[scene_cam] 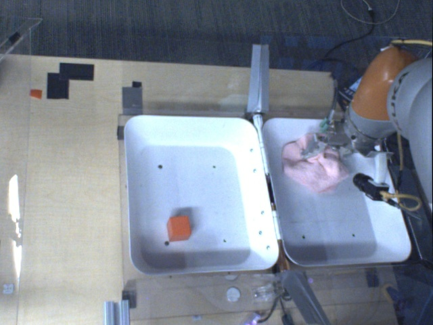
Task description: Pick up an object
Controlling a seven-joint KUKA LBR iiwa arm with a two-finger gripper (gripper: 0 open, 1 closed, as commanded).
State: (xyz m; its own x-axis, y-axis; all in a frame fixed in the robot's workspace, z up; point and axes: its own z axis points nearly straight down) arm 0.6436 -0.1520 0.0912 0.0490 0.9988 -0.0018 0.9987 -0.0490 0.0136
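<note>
Pink cloth [311,167] lay crumpled in the right bin [338,249]. End effector [329,141] sat on its upper edge, presumably for a grasp; finger state indeterminable.

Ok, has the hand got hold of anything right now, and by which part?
Cannot be told. The hand is down at the upper right edge of the pink cloth in the right bin, but its grip is unclear.

A pale wooden bench [67,202] carries two shallow white bins side by side, the left bin [193,131] touching the right bin [338,249] along a grey divider bar [258,80]. Near the bench's far left corner lie black blocks [67,78] and a small orange square [36,94].
</note>
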